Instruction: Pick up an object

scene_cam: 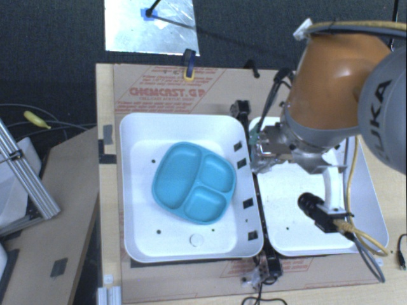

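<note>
While pincer [264, 150] (state unclear) hangs over right bin [286, 234], blue tray [191, 183] lies in left bin [140, 234].

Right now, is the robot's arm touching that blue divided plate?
Apart. The camera view shows the blue divided plate lying alone in the left bin, with bare white floor around it, while the arm hangs over the right bin.
</note>
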You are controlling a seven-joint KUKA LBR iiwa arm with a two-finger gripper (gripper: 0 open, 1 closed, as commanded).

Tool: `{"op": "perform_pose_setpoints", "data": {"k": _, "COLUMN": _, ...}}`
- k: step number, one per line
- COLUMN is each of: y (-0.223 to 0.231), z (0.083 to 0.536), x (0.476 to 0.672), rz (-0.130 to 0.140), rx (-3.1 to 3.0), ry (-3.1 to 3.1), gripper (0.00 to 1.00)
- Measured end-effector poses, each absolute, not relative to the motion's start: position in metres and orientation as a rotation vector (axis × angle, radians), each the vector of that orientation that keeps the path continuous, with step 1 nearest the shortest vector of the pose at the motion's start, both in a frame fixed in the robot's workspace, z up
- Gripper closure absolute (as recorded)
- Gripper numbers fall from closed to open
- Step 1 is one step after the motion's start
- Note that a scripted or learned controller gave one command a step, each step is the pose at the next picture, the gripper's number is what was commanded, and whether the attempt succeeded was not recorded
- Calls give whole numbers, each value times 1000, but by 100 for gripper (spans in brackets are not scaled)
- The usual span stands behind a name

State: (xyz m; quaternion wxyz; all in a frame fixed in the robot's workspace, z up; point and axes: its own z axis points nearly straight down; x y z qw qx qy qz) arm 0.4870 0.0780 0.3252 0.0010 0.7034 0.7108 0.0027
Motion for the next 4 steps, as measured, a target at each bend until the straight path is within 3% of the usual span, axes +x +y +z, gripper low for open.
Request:
{"op": "perform_pose_setpoints", "data": {"k": 1, "y": 48, "z": 294, "x": 487, "rz": 0, "rx": 2223, "ry": 2219, "gripper": 100}}
{"op": "perform_pose_setpoints", "data": {"k": 2, "y": 110, "z": 270, "x": 486, "rz": 1, "rx": 2213, "ry": 2233, "gripper": 100}}
{"op": "perform_pose_setpoints", "data": {"k": 4, "y": 106, "z": 292, "x": 488, "rz": 6, "rx": 2207, "ry": 2233, "gripper": 100}}
